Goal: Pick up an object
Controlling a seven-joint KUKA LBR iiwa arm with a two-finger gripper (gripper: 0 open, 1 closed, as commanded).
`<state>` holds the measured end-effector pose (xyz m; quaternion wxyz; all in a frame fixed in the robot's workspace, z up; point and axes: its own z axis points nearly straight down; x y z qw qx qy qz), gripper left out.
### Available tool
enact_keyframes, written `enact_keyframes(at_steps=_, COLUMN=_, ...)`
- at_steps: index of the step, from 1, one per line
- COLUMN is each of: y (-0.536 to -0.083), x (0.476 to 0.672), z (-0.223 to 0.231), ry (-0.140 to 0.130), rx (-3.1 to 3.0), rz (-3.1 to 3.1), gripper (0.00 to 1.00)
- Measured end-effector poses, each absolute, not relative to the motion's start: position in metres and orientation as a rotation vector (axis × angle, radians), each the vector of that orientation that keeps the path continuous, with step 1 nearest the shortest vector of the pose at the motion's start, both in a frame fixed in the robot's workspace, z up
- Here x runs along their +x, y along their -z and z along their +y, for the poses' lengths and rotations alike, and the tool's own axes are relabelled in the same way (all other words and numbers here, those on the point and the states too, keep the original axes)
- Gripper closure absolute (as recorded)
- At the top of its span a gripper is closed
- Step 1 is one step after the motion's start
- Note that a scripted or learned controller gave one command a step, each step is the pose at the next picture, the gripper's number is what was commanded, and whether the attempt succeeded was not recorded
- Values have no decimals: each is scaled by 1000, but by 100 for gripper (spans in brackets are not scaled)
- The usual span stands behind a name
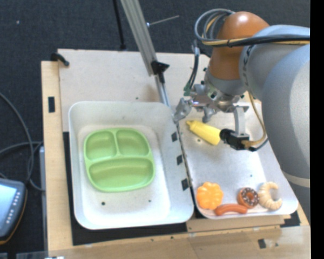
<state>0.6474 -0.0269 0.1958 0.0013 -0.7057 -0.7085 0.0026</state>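
Dark carpet surrounds a pale wooden bench that carries two shallow white bins side by side. We take the green divided plate in the left bin as our landmark. To its right, across the wall where the bins meet, the right bin holds every loose object. A yellow toy, probably a corn cob or banana, lies right of the plate and a little farther back, its long axis slanting from upper left to lower right. An orange toy pumpkin, a reddish sausage-like piece, a chocolate doughnut and a pale ring-shaped pastry sit along the near edge, right of the plate's front corner.

We see the gripper hanging just behind the yellow toy, near its upper-left end, so the toy lies toward the front of the bench from the tool. Nothing appears between the fingers, and we cannot tell how wide they stand, since the wrist hardware hides them. We judge the yellow toy the likeliest target, needing a short descent with the fingers closing across its slanted axis.
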Motion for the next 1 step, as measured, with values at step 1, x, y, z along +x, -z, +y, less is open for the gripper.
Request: enact_keyframes(at_steps=1, y=-201, x=576, z=-13, ry=-5, rx=-2222, rz=-2218, gripper=0)
